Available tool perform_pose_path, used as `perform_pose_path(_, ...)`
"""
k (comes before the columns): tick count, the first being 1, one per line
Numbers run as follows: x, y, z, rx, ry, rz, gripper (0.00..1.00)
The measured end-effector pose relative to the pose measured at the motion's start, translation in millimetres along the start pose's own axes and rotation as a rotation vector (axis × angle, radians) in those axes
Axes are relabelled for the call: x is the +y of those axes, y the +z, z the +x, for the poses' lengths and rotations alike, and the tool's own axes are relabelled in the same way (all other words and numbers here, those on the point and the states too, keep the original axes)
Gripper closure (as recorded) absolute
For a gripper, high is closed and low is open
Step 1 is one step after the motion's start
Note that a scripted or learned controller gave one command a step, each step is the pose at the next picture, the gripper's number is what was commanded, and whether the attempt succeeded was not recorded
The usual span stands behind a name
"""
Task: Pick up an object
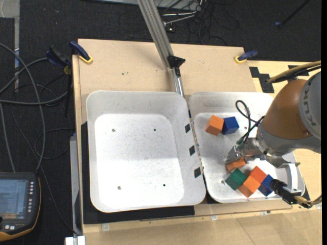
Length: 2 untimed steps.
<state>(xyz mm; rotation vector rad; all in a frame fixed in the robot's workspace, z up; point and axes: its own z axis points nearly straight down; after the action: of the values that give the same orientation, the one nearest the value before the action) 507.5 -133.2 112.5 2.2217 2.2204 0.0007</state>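
The arm point(294, 119) enters from the right and bends down over the right bin point(217, 100), its orange band uppermost in the view. The gripper point(239, 156) is low inside that bin, just above an orange block point(235, 164) lying beneath its tip. Whether the fingers are apart, together, or clamped on that block cannot be told, since the wrist body and cabling cover them from this angle.

Contents of the right bin: near its upper middle, a second orange block point(215, 124) sits touching a blue block point(230, 124) on its right side. Toward the lower edge, a green block point(236, 179) lies just below the gripper, with another orange block point(253, 180) pressed against its right side and a further blue block point(265, 186) touching that one (this cluster is tightly packed, faces in contact).

The left bin point(97, 106) sits beside the right one, their rims meeting along the centre. Both rest on the tan desk point(133, 60). Yellow-tipped clamps point(84, 58) hold the desk's far corners. A handheld control pendant point(18, 203) lies on the dark floor at the lower left.
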Motion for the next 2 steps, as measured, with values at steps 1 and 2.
perform_pose_path(1, 0, -57, 9, -0.001, -0.004, -0.005, 1.0)
perform_pose_path(2, 5, -120, 7, -0.002, -0.004, -0.007, 1.0)
